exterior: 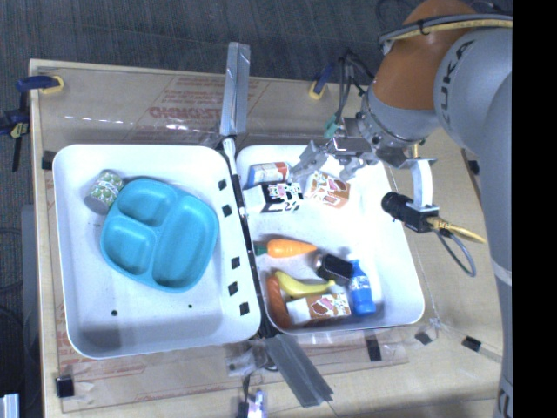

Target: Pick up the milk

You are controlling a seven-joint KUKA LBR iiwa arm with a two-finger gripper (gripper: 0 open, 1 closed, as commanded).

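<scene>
A small black-and-white patterned carton, which I take for the milk [283, 196], lies in the back left part of the right bin [396, 233]. My gripper [329, 164] hangs over the back of that bin, just right of the carton. Its fingers [309, 159] are spread open, with nothing between them. Directly below the gripper lies an orange-and-white carton [332, 191]. A white carton with blue and red print [266, 174] rests against the bin's back left corner, touching the patterned one.
The front of the right bin holds a carrot [290, 249], a banana [300, 284], a black object [336, 268], a blue bottle [360, 291] and another printed carton [326, 306]. The left bin [78, 312] holds a blue divided plate [161, 233] and a small can [104, 189].
</scene>
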